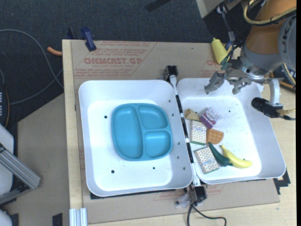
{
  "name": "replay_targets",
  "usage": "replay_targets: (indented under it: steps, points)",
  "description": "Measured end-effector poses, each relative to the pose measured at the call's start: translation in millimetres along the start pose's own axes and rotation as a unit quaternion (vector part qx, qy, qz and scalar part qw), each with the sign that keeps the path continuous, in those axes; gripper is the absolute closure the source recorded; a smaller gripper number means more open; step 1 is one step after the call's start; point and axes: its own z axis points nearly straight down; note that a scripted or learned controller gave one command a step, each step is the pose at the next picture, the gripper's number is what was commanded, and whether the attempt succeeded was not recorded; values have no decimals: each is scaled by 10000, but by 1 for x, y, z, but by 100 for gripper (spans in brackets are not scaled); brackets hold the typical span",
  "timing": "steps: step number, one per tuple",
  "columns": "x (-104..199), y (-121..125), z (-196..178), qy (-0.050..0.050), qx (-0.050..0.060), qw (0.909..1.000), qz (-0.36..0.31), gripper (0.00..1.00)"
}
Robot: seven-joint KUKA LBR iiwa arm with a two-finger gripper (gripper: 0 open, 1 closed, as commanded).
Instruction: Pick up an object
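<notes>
Gripper (pixel 226 83): you see its fingers spread open, holding nothing, over the right bin's (pixel 263 140) far edge. Banana (pixel 236 158): near corner of that bin, beside waffle (pixel 214 136) and packets (pixel 199 133). Left bin (pixel 94 126): blue tray (pixel 140 131).

Evenly and brightly lit from above, with no strong single source. White bins (pixel 94 126) close to washed out, walls and floors hard to tell apart. Soft, short shadows under the blue tray (pixel 141 131) and beneath the small items in the right bin (pixel 263 145). Mild sheen on the tray's rim and on the orange band (pixel 275 13). Dark carpet at top and left underexposed, little texture showing. Moderately sharp at centre; arm slightly soft at the upper right. Fine print on the cardboard (pixel 113 60) legible but grainy. Slight slant, no marked bending at the edges.
</notes>
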Motion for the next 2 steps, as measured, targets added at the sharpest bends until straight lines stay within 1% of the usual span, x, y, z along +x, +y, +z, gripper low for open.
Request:
replay_targets:
  steps: [1,2]
  points:
    - [-5,-43,105,-9,-32,10000,5,0]
    - [6,-76,116,-7,-22,10000,9,0]
